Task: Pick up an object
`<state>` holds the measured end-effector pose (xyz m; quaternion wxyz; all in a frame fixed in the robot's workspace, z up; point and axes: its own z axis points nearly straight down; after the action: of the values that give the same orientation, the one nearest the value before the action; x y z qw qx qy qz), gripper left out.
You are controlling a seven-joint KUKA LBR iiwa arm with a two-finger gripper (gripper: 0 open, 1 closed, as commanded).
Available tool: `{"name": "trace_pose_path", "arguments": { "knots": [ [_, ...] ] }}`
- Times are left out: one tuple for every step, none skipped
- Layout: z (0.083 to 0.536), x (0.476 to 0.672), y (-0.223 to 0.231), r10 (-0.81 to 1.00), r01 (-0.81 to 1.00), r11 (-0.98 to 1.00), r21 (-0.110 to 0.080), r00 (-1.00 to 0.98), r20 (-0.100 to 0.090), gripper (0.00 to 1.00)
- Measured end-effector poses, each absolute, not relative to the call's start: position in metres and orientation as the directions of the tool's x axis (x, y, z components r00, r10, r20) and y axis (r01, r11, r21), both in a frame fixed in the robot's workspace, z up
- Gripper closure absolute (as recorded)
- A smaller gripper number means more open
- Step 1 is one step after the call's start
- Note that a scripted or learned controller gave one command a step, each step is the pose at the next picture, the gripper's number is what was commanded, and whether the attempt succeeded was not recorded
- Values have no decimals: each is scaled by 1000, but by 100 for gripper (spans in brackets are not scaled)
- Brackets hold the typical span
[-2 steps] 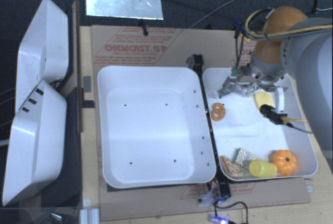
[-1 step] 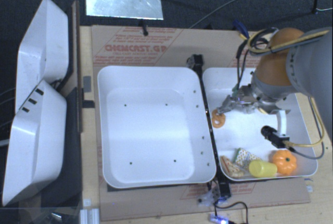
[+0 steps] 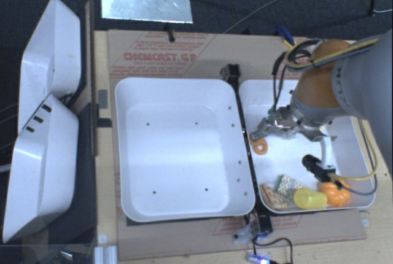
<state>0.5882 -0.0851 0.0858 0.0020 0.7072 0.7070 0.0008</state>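
Camera view looks down at a slant on two shallow white bins side by side on a surface covered with printed cardboard. The left bin has only its bare floor to show, while the right bin carries every candidate for the pick. A small orange ring lies against that bin's left wall, and along the near edge sit a patterned flat piece, a yellow cylinder and an orange fruit-like object, close together and partly touching. The grey arm with its orange band reaches in from the right, and the hand hangs low over the right bin, just above and beside the orange ring. Whether the hand is wide or narrow cannot be told at this angle; its metal parts merge into one cluster, and nothing can be made out between them. Judging from this, the task seems to be in its approach stage: the arm is over the right bin and close to one object, but no object is lifted, and all four rest on the bin floor. What is left would be the descent onto a chosen object, most likely the ring given its nearness, then the closing and the lift.
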Motion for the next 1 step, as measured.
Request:
{"name": "trace_pose_path", "arguments": {
  "knots": [
    [86,582,-87,1000,1000,-1,4,1,-1,0]
  ]
}}
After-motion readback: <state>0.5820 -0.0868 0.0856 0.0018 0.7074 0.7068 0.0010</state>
